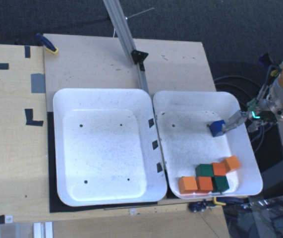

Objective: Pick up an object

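A grey robot arm reaches in from the right over the right bin [245,113]. Its gripper [219,127] sits low at a small blue block [215,128], apparently closed on it at the fingertips, though the blur leaves some doubt. To do this well, the grip should stay firm and the lift go straight up, clear of the bin's wall. The block is solid blue and cube-like, lying right of the bin's centre. Orange blocks [196,183] and green blocks [212,175] cluster at the near right corner.
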Available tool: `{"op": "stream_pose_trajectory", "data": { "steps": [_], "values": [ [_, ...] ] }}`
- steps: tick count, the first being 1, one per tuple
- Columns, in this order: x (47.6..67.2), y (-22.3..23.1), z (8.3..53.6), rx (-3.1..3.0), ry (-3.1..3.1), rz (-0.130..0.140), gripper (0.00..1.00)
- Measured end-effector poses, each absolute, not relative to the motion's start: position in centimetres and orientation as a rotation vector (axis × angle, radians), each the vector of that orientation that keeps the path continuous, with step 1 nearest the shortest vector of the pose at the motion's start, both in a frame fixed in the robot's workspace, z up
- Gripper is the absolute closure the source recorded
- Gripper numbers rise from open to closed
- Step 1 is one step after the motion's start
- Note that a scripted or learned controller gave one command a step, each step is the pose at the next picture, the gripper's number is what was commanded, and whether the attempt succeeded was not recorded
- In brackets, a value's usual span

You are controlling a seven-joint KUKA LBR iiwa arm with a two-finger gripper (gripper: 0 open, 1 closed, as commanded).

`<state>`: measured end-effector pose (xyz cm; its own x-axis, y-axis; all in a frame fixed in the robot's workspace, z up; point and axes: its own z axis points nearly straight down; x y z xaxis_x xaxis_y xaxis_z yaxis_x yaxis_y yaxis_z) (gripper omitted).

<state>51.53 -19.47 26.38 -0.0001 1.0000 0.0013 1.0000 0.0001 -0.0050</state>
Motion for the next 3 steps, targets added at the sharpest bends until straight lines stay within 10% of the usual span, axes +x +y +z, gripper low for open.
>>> {"op": "stream_pose_trajectory", "data": {
  "steps": [3],
  "values": [
    [51.8, -19.9, 16.7, -2.216, -2.219, 0.006, 0.00]
  ]
}}
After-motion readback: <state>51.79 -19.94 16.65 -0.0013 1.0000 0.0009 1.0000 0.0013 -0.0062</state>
